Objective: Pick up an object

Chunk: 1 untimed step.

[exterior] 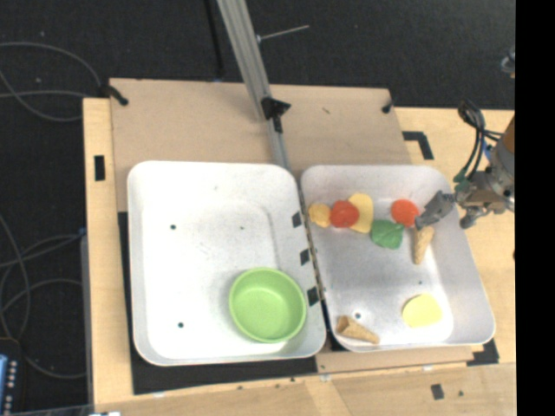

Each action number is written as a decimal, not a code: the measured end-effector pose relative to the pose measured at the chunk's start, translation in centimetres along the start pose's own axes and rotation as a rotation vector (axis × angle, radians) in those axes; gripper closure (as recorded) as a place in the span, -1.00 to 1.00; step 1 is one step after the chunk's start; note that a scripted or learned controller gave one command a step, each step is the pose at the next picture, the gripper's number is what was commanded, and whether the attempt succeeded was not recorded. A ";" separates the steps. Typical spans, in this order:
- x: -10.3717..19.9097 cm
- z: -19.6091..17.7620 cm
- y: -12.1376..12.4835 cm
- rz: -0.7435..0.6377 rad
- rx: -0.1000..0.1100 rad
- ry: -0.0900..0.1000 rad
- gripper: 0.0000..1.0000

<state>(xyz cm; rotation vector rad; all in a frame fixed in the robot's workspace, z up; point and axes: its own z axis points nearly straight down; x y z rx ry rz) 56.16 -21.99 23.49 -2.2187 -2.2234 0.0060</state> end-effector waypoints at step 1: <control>-0.2 4.2 -0.1 0.003 0.001 0.000 -1.00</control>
